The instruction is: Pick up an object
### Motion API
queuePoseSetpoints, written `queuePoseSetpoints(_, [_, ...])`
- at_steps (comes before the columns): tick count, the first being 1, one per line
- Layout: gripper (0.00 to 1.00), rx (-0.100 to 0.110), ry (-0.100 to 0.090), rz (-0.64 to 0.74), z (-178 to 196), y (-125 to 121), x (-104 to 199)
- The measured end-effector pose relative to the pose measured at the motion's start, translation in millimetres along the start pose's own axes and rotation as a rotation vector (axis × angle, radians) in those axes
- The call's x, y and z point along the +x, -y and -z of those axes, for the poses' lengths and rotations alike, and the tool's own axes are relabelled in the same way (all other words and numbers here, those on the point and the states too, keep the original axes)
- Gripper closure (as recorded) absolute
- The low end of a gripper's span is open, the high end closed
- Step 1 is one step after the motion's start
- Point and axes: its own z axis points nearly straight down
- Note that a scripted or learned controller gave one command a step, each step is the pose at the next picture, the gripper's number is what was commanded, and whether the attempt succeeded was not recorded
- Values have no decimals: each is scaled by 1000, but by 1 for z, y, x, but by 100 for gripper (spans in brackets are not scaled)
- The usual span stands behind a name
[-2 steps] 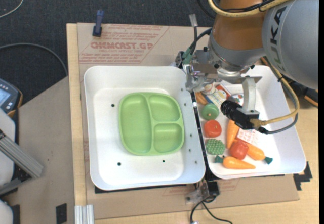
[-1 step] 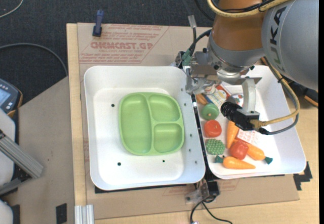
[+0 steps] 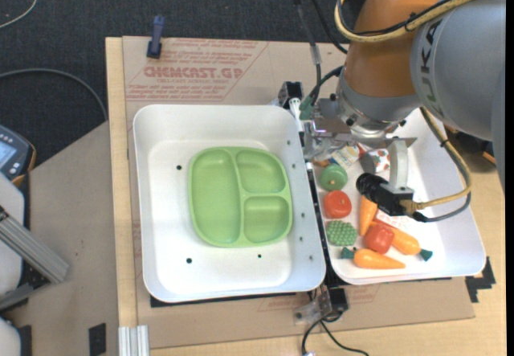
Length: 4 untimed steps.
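The grey arm's gripper [image 3: 351, 155], whose state I cannot tell, hangs just above a round green plastic toy vegetable [image 3: 332, 178] and red toy tomato [image 3: 337, 203].

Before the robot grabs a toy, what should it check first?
1. Toys within reach: ok, tomato, carrots and green round toy sit in the right bin.
2. Gripper over that bin: ok, wrist hangs above its top end.
3. Fingers ready: cannot tell.
4. Toys apart enough: not ok, they crowd together.
5. Green tray out of the way: ok, left bin.
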Motion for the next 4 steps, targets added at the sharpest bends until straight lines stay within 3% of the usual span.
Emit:
queuePoseSetpoints(1, [100,-2,-3,8,-9,5,41])
queuePoseSetpoints(2, [100,-3,-6,16,7,55,127])
queuePoseSetpoints(3, [100,-16,1,-3,62,16,45])
queuePoseSetpoints(4, [100,-12,-1,5,69,18,51])
